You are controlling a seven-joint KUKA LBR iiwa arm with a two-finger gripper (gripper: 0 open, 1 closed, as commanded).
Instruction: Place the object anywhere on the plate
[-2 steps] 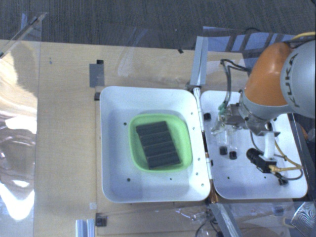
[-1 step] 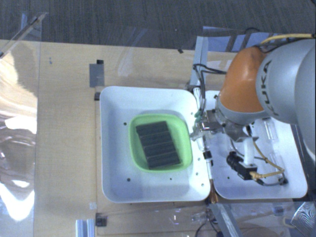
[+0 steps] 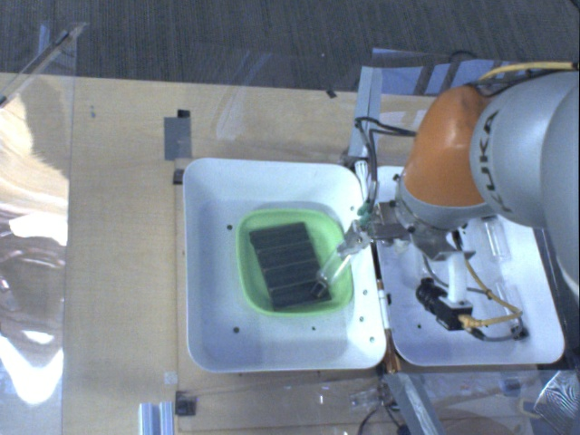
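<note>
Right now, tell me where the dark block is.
In the camera view, the dark block lies on the green plate in the bin on the view's left. The gripper is close by its lower right corner.

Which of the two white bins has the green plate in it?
The bin on the view's left: the green plate sits in it with a dark ridged block on top. The other bin lies beneath the arm.
</note>
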